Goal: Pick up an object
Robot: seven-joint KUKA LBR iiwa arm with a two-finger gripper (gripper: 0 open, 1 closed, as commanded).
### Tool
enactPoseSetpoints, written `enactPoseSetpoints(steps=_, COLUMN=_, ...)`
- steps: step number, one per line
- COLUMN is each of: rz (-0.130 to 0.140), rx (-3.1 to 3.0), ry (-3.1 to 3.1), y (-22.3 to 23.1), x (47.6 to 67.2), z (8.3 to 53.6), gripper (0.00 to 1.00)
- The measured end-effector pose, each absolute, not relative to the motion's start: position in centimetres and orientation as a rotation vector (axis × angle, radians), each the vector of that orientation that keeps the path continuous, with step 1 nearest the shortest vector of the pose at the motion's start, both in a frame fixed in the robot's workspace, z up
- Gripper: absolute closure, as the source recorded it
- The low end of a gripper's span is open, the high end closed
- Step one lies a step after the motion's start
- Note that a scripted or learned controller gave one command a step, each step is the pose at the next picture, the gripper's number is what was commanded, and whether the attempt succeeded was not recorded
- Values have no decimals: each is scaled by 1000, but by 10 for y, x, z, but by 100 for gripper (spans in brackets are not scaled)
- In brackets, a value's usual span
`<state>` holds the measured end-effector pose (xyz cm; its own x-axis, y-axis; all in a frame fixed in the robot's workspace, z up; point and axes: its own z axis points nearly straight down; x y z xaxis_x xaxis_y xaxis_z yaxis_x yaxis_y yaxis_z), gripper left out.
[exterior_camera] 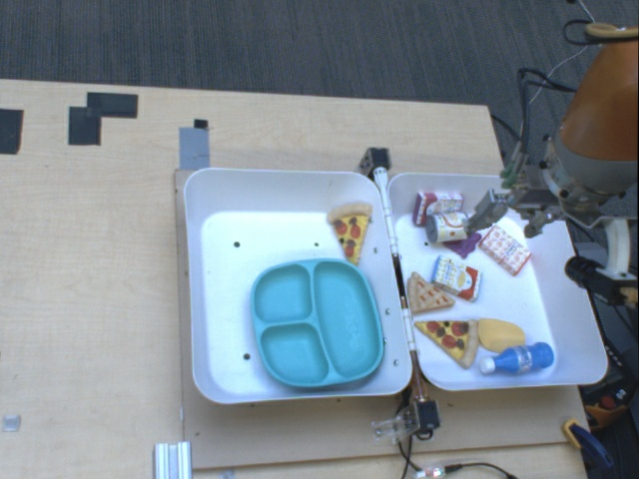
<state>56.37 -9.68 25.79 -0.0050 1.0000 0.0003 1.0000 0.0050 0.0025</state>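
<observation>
The right bin [574,312], at the frame's lower right, held small toy foods, and the gripper [491,211] hung at its upper edge; whether it pinched anything, I could not tell. Nearest it stood a small can [448,229], judged light, stiff and slippery, best gripped across its sides.

You are looking at a pale wooden table [90,267] taking up most of the frame, with dark grey carpet [250,18] running along the top. Black tape patches [100,116] are sitting at the upper left, and a small grey block [195,146] is standing just above the left bin's upper left corner. A black clamp [376,159] is sitting at the top of the seam between the bins, and wiring with a connector [414,422] is trailing below it at the bottom.
</observation>
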Motion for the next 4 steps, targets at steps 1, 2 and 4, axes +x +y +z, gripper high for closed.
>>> enactPoseSetpoints(steps=1, rz=0, rx=2220, ry=2225, y=-109, x=600, z=109, gripper=0)
enactPoseSetpoints(steps=2, rz=7, rx=2215, ry=2223, y=-109, x=602, z=122, gripper=100)
enactPoseSetpoints(steps=4, rz=18, rx=2205, ry=2210, y=-90, x=540, z=91, gripper=0)
